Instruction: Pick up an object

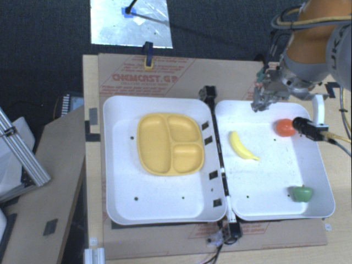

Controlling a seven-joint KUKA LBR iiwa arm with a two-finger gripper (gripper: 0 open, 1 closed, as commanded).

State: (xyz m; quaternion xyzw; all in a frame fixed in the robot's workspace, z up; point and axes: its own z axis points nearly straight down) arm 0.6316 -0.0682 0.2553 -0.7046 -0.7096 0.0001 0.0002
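Fruit pieces lie loose in the right bin (324,199), none of them between the fingers. Nearest the camera, a green piece (301,193) sits by the bin's near right corner. Farther in, a banana (242,147) lies on the bin floor towards its left side, slanted, well apart from the green piece. Beyond it, an orange-red ball (284,127) rests near the far right of the same bin, just beside a black fitting on a white bracket (311,126).

Left of the divider, the left bin (118,202) holds a yellow plate (169,144) with three compartments, lying flat near the bin's middle.

At the back of the right bin, the gripper (263,103) hangs over the far edge, above and apart from the banana and left of the ball. Its fingers point down, but whether they are spread or closed cannot be told from here; nothing is visibly held. Behind it rises the arm (319,21) with its orange band.
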